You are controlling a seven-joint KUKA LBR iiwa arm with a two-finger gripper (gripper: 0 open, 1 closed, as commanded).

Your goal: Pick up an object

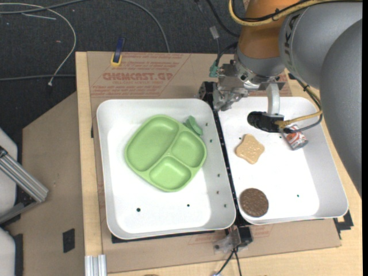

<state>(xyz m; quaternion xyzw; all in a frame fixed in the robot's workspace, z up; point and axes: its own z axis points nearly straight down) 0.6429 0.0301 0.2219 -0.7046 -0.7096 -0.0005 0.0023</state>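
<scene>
Brown disc lies near the right bin's front rim

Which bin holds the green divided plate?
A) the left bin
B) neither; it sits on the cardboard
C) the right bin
A: the green divided plate lies inside the left bin, while the right bin holds a tan biscuit and a brown disc.
</scene>
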